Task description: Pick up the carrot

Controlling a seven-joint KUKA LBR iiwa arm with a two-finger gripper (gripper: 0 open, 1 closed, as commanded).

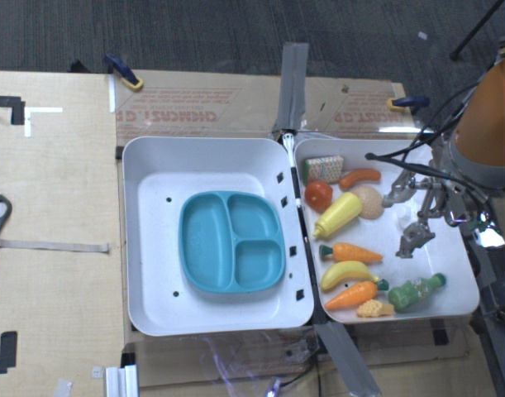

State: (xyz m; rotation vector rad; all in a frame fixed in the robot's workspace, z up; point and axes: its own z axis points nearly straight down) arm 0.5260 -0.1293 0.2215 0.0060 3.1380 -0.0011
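Two orange carrots lie in the right bin. One carrot lies near the bin's middle left. The other carrot, with a green top, lies by the front wall. My gripper hovers over the bin's right half, to the right of both carrots and apart from them. It is open, with bare bin floor between its fingers.
Around the carrots lie a banana, yellow corn, a red tomato, a beige ball, an orange-red sausage shape and a green bottle. The left bin holds a teal divided plate.
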